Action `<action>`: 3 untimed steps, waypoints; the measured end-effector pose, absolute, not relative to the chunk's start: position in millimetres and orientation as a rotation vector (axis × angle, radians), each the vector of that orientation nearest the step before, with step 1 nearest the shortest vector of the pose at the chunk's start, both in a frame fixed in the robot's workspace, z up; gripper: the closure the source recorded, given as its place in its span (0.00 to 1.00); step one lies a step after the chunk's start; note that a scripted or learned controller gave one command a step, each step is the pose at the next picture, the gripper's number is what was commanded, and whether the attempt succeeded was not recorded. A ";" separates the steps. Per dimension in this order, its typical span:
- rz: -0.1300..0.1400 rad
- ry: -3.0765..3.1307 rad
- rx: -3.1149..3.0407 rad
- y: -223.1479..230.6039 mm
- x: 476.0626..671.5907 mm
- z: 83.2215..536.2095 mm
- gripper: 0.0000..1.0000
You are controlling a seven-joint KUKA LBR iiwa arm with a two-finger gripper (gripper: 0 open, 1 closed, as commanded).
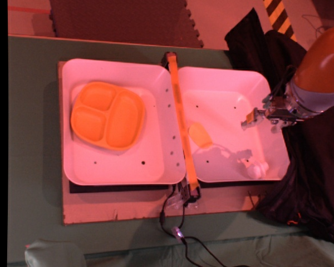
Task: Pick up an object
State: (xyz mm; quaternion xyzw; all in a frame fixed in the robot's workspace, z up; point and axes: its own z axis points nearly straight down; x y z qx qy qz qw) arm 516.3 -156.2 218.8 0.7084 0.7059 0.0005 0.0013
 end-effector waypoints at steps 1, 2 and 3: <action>0.002 2.216 2.224 -156.2 516.3 218.8 0.00; -0.003 2.217 2.228 -155.7 509.2 161.1 0.00; 0.002 2.213 2.223 -155.6 513.9 103.1 0.00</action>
